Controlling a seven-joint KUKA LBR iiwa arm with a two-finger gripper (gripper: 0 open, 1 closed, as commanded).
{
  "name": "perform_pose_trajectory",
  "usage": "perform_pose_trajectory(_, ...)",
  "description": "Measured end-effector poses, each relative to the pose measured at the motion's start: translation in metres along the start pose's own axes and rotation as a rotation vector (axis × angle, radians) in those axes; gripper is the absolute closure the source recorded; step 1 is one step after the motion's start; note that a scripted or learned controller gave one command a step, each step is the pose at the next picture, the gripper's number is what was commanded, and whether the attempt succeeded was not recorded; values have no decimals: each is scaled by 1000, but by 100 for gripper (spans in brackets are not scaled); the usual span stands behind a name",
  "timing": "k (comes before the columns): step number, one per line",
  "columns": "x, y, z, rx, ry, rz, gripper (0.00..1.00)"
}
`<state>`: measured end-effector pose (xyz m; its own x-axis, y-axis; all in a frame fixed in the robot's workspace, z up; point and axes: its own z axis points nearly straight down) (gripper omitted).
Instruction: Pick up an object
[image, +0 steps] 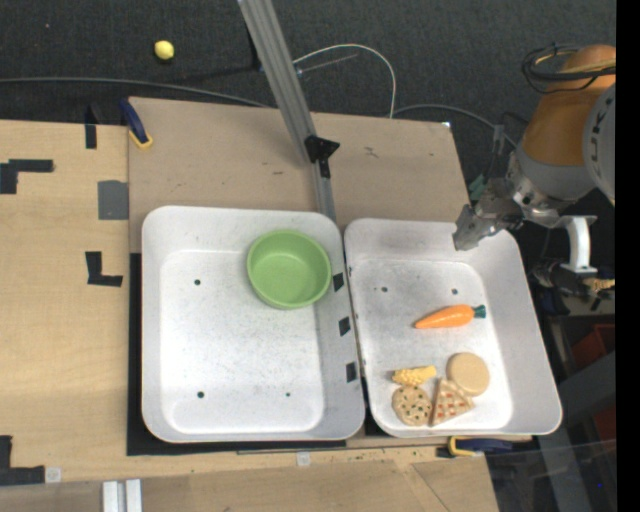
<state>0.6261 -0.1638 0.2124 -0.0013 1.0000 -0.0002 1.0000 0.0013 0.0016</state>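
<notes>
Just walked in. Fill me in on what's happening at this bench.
A grey and orange robot arm is set to pick up an object. Its gripper sits over the far corner of the right bin, with nothing seen between its fingers. That bin holds a toy carrot in the middle and, along the near side, a corn piece, a cookie, a pizza slice and a round tan piece. The left bin holds a green bowl. Nothing has been lifted yet.

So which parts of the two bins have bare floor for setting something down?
Left bin: everything below and left of the green bowl. Right bin: the upper half above the carrot. Its lower right is crowded with food items.
</notes>
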Motion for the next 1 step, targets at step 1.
perform_pose_trajectory(1, 60, 16, -1, 2, 2, -6, 100)
